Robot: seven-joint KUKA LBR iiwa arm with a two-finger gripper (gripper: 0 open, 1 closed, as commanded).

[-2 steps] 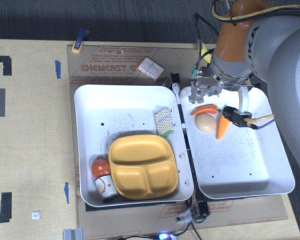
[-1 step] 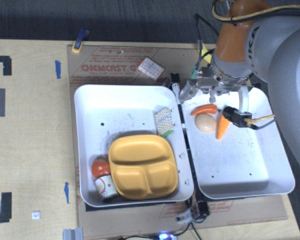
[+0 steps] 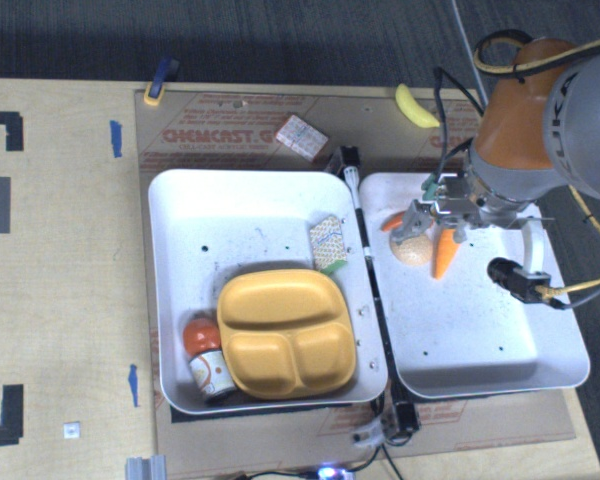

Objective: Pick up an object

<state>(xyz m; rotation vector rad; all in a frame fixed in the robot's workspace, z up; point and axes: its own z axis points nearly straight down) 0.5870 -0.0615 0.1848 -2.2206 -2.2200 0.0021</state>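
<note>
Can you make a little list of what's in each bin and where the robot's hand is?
left bin: yellow tray, red-topped can, packet
right bin: carrot, pale round thing
outside the bins: banana, small box
gripper: over the right bin's far end, close by the carrot

An orange carrot (image 3: 444,254) is lying at the right bin's (image 3: 470,343) eleven o'clock, tip pointing toward six, just beside a beige round lump (image 3: 412,252).

Bright, even overhead light bleaches the two shallow white plastic bins (image 3: 230,208), shadows stay soft along their near edges, and fine detail is slightly blurred.
</note>
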